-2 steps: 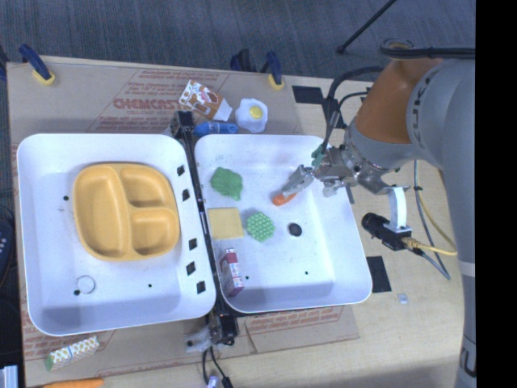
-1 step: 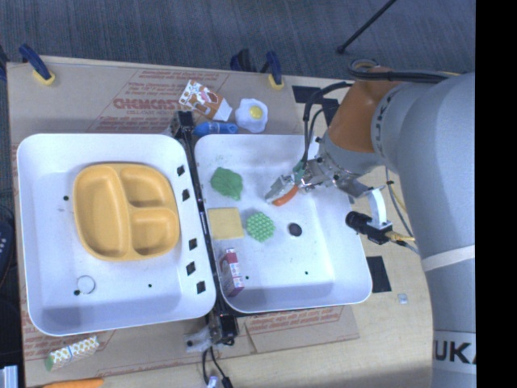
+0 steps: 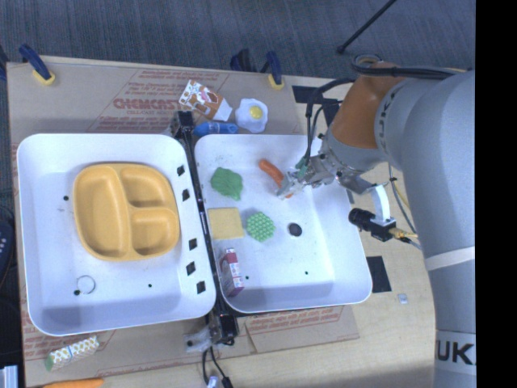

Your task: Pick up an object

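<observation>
Pincer [image 3: 288, 186] beside orange carrot [image 3: 271, 169]; green broccoli [image 3: 227, 183] near

tool [image 3: 288, 186] low in the right bin [image 3: 343, 241], its tips just beside the orange carrot [image 3: 271, 170] at ten o'clock. green leafy piece [image 3: 227, 183] off at nine. yellow tray [image 3: 127, 210] sits in the left bin [image 3: 40, 217].

Bench [image 3: 404, 293] pale wood, mostly covered by a printed cardboard sheet [image 3: 121, 95] clamped at its far edge by blue clips [image 3: 36, 65]. Two white bins sit directly on the cardboard, touching side by side: left bin [image 3: 40, 217], right bin [image 3: 339, 273]. Loose on the cardboard behind the bins: a small printed carton [image 3: 198, 98], a blue item [image 3: 215, 128], a white-and-yellow piece [image 3: 252, 115]; a patterned wrapper [image 3: 73, 352] lies near the front left corner.
</observation>
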`<state>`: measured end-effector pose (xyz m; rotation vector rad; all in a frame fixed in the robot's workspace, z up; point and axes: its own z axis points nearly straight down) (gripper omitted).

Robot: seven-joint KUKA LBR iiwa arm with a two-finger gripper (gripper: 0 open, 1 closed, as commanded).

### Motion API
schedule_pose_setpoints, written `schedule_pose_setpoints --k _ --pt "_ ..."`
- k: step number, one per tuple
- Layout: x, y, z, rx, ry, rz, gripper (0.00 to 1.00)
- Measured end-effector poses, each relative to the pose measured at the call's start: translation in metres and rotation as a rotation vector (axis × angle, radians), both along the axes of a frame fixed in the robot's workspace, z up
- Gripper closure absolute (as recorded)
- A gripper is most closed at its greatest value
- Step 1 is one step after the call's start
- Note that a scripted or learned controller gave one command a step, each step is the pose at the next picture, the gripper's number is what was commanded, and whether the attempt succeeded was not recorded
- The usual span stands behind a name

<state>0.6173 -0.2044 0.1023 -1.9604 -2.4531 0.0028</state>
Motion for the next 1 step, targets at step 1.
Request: schedule_pose_setpoints --k 1 --pt "-0.0217 0.0494 0.0738 0.001 0.000 -0.097 1.00"
